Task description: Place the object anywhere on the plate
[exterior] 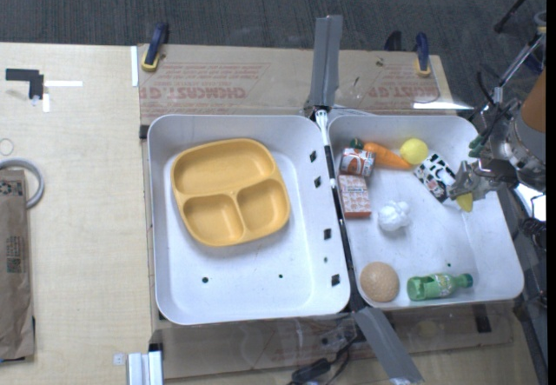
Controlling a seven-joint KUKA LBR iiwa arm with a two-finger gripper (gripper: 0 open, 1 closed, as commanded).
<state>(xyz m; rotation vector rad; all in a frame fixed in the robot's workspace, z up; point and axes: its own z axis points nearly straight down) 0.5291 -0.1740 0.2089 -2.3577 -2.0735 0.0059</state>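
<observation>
Hand [466, 183] sits at the right bin's [486, 283] far edge, something yellow at its tip; grip, cannot tell. Black-and-white toy [433, 176] just left of it, lemon [414, 150] beyond, yellow plate [230, 192] well left.

Yellow plate [230, 191], cluttered right bin [499, 227]
</observation>
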